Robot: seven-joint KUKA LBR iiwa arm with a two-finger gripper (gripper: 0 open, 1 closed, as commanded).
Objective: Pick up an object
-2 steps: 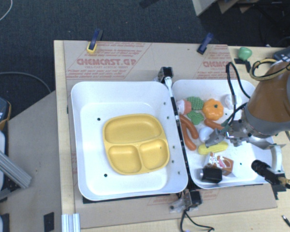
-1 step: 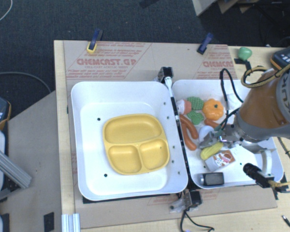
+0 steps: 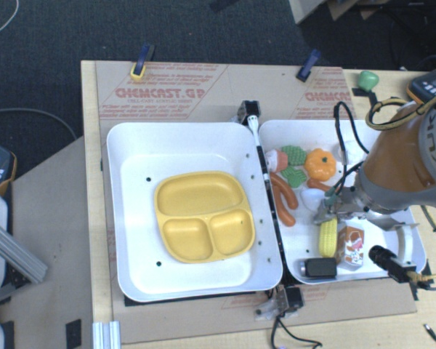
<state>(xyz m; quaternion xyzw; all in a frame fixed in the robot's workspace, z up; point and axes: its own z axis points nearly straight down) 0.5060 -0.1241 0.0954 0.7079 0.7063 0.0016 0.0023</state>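
Jaws (image 3: 327, 213) low in right bin (image 3: 414, 257), lower right of frame; cannot tell their state. Corn (image 3: 327, 237) just below, sausage (image 3: 283, 198) left, carton (image 3: 351, 247) beside. Crowding risks nudging neighbours or a glancing miss.

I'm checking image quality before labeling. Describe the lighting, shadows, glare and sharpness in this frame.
Camera view: even, soft overhead light; the yellow tray casts only a faint shadow on the left bin; mild sheen along the white bin walls, no hard glare; toys such as the orange pumpkin look slightly soft; the end effector area is dim under the arm.
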